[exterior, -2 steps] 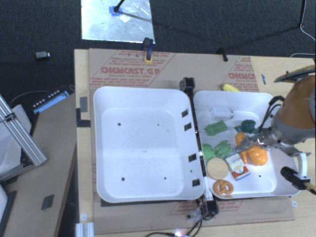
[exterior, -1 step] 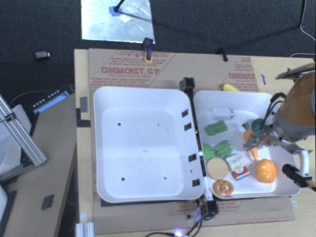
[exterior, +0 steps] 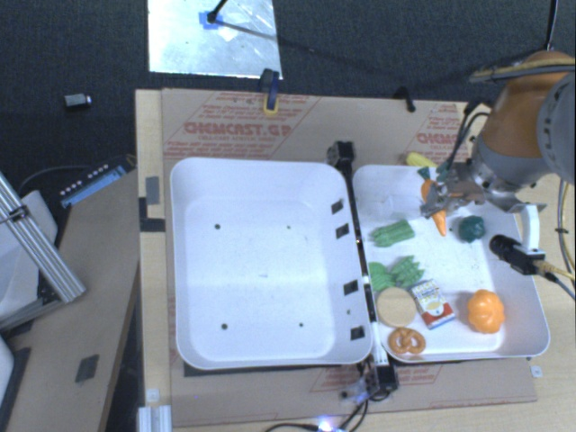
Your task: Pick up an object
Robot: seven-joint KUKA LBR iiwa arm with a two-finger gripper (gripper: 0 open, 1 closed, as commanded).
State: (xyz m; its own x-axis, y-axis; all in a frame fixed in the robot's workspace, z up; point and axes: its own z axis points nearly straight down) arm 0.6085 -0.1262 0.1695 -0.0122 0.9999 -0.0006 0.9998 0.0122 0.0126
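The right bin (exterior: 526, 331) holds several toy foods. An orange carrot (exterior: 439, 222) lies slanted near its far middle. My gripper (exterior: 443, 198) sits low right over the carrot, which sticks out on both sides of it. Whether the carrot is gripped is hidden by the gripper body. A dark teal lump (exterior: 471, 229) rests just right of the carrot. A light green piece (exterior: 393, 233) lies just left of it.
Nearer the front lie a green bunch (exterior: 405, 269), a tan disc (exterior: 395, 306), a red and white box (exterior: 432, 302), a pretzel (exterior: 406, 339) and an orange fruit (exterior: 485, 311). A yellow piece (exterior: 418, 160) is at the far rim. The left bin (exterior: 193, 241) adjoins.
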